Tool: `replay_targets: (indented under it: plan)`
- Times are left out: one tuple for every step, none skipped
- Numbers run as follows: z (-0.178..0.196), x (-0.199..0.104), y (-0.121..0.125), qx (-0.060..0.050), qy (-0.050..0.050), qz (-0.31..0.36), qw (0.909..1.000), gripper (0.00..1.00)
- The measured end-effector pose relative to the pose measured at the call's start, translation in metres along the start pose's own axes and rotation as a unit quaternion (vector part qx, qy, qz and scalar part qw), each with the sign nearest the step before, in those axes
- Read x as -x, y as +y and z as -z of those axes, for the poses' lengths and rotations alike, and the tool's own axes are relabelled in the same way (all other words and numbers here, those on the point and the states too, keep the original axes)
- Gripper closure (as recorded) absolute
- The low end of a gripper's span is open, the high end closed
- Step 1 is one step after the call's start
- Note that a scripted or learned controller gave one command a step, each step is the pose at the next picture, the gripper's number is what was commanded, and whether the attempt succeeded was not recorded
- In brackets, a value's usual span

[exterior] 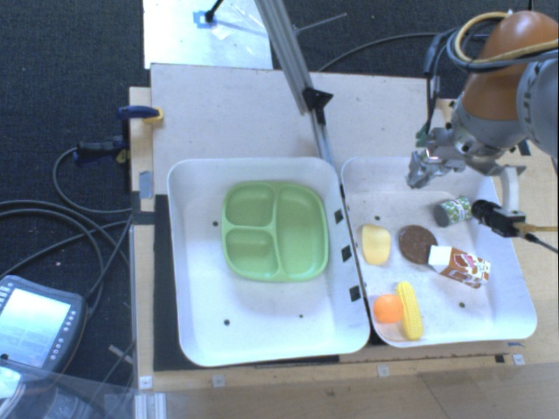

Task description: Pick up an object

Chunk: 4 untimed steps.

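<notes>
Pale board bench [236, 112] amid dark carpet [61, 59], cables [79, 225].

My arm [511, 68] comes in from the right, at the far side of the scene, and bends down and leftward. The orange band [515, 42] sits at the top of the bend, with grey housing below and to its right. Cables loop over the orange part. My wrist tapers to the left and ends in my pincer [422, 171], which points down and a little to the near left, hanging low.
</notes>
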State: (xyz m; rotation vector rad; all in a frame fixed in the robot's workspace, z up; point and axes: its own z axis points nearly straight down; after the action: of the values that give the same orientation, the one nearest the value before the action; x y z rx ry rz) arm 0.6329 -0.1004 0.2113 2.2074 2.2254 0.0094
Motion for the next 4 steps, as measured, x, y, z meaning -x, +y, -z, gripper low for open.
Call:
replay_targets:
  plan:
    - [0.060, 0.004, 0.011, 0.000, 0.000, 0.000, 1.0000, 1.00]
    - [0.069, 0.004, 0.012, -0.003, 0.000, 0.000, 1.0000, 1.00]
    - [0.072, -0.050, 0.013, -0.004, 0.001, 0.001, 1.0000, 1.00]
    - [0.071, -0.102, 0.018, -0.003, 0.001, 0.001, 1.0000, 1.00]
